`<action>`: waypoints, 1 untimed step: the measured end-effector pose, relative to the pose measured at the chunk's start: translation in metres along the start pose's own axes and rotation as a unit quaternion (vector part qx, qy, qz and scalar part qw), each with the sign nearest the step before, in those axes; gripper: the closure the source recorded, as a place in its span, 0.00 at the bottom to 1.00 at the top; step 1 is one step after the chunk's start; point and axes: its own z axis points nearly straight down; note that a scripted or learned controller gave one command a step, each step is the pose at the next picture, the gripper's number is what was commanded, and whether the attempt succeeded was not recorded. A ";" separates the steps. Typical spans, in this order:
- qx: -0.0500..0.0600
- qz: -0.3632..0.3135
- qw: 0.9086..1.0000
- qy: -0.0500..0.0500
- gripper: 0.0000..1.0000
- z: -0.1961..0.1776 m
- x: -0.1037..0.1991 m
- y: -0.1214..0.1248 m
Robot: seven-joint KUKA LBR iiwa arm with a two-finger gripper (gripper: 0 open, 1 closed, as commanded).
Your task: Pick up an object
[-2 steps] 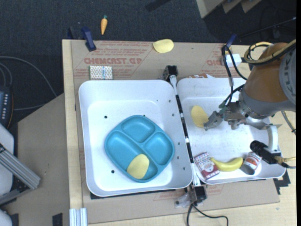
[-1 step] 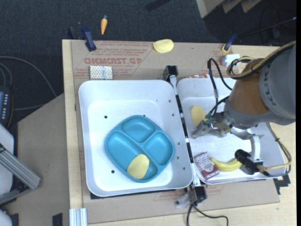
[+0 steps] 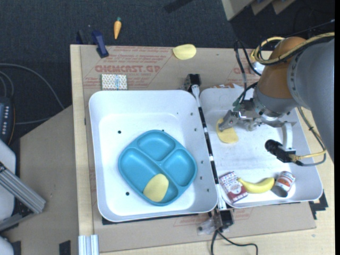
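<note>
My gripper (image 3: pixel 229 122) hangs low over the upper left of the right bin (image 3: pixel 303 142), at the end of the grey arm with the orange band. Just below it lies a flat yellow piece (image 3: pixel 229 136), touching or nearly touching the tip. At the bin's front edge lie a banana (image 3: pixel 257 185), a red and white carton (image 3: pixel 231 187) and a small red can (image 3: pixel 285 183). Nothing visible is lifted off the bin floor.
The left bin (image 3: pixel 106 116) holds a blue divided plate (image 3: pixel 159 161) with a yellow lump (image 3: pixel 156 187) in its front section. On the bench behind lie a yellow piece (image 3: pixel 184 51), a patterned packet (image 3: pixel 114 81), a blue item (image 3: pixel 99 43) and a toy carrot (image 3: pixel 117 28).
</note>
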 end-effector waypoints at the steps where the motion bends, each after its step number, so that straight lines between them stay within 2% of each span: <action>1: 0.001 0.000 1.000 0.001 0.00 0.000 0.011 -0.013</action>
